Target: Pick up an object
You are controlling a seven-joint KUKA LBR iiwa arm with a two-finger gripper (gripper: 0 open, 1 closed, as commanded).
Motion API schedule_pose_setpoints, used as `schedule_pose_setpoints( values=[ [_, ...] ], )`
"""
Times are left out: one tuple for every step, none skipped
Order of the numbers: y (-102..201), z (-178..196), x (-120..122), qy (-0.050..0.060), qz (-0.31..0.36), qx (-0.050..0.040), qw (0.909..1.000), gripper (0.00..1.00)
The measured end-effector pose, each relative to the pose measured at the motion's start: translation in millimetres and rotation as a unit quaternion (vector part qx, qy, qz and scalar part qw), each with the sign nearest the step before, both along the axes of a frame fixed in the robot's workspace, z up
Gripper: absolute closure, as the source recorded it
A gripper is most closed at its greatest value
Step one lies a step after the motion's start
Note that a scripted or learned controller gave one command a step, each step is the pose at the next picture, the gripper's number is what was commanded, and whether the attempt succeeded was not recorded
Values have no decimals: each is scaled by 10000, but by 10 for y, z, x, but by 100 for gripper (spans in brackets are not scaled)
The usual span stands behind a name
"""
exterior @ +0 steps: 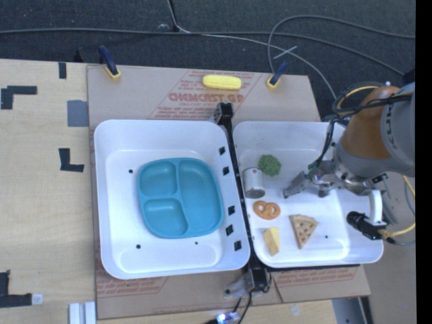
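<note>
mostly arm (378,130) cropped, fingers (294,187) blurred

Two white bins (108,201): the left holds a turquoise divided plate (179,197). In the right lie a green broccoli floret (270,165), silver can (253,179), orange-brown pretzel (266,210), pale yellow cheese wedge (271,240) and a tan pizza slice (303,229) dotted red. A yellow banana (221,82) lies on brown cardboard (148,96) printed red.

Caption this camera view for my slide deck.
Grey arm's gripper hovers in the right white bin among toy foods; a blue divided plate fills the left.
</note>
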State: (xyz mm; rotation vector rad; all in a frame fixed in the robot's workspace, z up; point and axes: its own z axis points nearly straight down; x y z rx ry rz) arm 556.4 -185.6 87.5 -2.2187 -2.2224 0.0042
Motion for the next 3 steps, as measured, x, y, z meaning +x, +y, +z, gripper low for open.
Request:
schedule_pose_setpoints(
  values=[
    [0, 131, 7, -9, 2, 0, 10000, 100],
    [40, 557, 4, -23, -2, 3, 10000, 100],
    [104, 1033, 83, -33, 3, -1, 10000, 100]
  ],
)
